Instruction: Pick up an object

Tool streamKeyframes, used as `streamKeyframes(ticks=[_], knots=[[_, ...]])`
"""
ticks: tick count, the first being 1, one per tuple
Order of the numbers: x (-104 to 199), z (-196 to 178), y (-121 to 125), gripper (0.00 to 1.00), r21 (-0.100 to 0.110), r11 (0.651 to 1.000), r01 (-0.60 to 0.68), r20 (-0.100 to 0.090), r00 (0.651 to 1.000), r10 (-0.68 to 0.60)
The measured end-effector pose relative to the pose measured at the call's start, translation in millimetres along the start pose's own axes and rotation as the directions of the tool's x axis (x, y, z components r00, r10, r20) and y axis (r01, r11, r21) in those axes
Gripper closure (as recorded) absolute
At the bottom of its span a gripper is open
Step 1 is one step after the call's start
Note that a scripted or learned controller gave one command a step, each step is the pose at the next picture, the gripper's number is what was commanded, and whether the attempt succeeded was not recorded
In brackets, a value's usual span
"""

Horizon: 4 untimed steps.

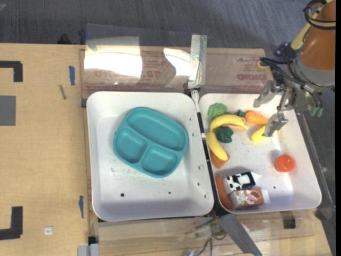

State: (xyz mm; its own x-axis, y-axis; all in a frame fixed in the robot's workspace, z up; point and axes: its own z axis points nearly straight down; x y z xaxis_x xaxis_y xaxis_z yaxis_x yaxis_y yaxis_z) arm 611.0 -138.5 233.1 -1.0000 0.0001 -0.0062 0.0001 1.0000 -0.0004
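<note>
A teal divided plate (151, 141) lies in the left bin (101, 185).

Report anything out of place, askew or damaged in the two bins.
Nothing looks damaged or spilled. The teal divided plate lies skewed in the left bin. The right bin holds jumbled toy food, with a package lying against its near wall.
</note>
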Motion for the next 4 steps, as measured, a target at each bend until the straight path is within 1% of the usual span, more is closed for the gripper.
streamKeyframes(ticks=[1, 2, 3, 4], knots=[[-21, 140, -20, 0.00, 0.000, 0.998, -0.056, 0.003, 0.998, 0.056], [-24, 127, -18, 1.00, 0.002, 0.999, -0.053, 0.012, 0.999, 0.053], [3, -5, 70, 1.00, -0.004, 0.989, -0.151, 0.014, 0.988, 0.151], [-2, 122, 33, 1.00, 0.000, 0.994, -0.108, 0.018, 0.994, 0.108]])
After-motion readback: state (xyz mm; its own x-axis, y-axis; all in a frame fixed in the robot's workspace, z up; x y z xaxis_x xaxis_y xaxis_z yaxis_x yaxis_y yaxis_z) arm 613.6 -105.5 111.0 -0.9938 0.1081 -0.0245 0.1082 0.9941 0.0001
